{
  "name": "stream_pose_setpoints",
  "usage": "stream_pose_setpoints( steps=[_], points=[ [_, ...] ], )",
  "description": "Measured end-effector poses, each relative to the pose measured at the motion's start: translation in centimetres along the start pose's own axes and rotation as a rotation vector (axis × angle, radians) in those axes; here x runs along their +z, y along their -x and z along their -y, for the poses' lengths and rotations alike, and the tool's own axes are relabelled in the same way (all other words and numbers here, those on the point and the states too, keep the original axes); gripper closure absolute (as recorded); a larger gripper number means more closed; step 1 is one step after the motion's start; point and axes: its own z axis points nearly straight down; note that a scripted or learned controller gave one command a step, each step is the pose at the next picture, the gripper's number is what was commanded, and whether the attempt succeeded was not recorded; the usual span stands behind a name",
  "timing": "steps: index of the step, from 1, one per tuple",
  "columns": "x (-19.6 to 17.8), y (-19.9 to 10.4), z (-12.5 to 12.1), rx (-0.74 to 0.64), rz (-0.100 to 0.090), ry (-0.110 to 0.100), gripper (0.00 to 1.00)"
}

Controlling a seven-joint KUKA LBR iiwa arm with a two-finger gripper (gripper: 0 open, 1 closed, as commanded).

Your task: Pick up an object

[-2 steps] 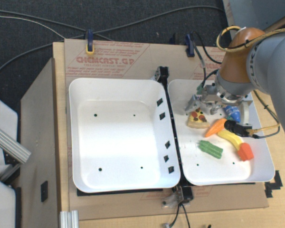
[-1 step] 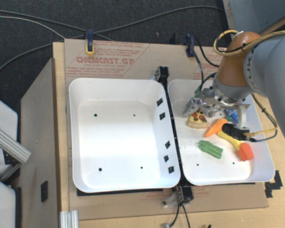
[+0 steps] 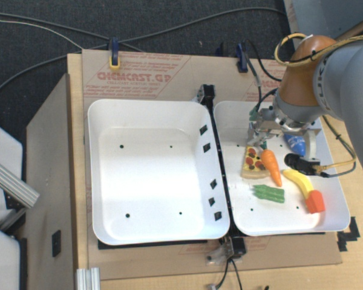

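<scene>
The right bin [image 3: 327, 222] holds several toy foods. A pizza slice [image 3: 251, 162] lies at its left centre, with an orange carrot [image 3: 271, 167] leaning against it. Below them lies a green pod [image 3: 269, 193]. A yellow banana [image 3: 299, 180] and an orange-red block [image 3: 314, 202] rest toward the right. A blue object [image 3: 295, 144] sits partly hidden under the arm. My gripper [image 3: 258, 136] hangs low over the back of the right bin, just above the top edge of the pizza slice. I see nothing held in it.
The left bin [image 3: 103, 180] stands beside the right one, parted from it by a black-clipped divider [image 3: 215, 162]. The grey and orange arm [image 3: 314, 83] covers the right bin's back right corner. Cables run across the dark floor behind the bench.
</scene>
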Motion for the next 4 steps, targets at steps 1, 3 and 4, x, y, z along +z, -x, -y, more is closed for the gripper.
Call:
stream_pose_setpoints(
  steps=[1,3,4],
  points=[
    [0.1,0.0,0.0,0.0,0.0,-0.001,0.0],
    [0.1,0.1,1.5,0.001,0.0,-0.002,1.0],
    [0.2,0.1,1.5,0.001,0.0,-0.003,0.0]
  ],
)
